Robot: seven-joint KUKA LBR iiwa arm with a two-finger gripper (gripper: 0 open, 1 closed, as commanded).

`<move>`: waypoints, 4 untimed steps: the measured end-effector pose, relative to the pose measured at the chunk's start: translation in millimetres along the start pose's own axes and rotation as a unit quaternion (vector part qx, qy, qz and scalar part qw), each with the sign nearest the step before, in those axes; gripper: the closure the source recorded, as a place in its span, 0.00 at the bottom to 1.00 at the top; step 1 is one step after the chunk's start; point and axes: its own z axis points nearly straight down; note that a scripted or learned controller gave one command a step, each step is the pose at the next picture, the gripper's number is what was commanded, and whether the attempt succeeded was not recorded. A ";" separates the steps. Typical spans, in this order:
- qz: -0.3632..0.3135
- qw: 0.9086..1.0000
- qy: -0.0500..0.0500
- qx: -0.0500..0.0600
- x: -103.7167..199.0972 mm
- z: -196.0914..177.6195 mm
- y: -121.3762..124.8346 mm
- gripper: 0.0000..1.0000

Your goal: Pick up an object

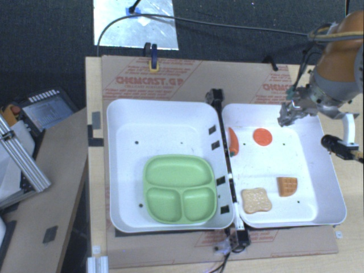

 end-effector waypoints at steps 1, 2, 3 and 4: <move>-0.001 1.000 0.000 -0.001 -0.1 -26.9 1.2 1.00; -0.001 1.000 0.001 0.002 45.3 -13.4 -20.1 1.00; -0.002 1.000 0.001 0.002 92.1 -18.5 -43.7 1.00; -0.002 1.000 0.001 0.002 149.2 -22.1 -59.4 1.00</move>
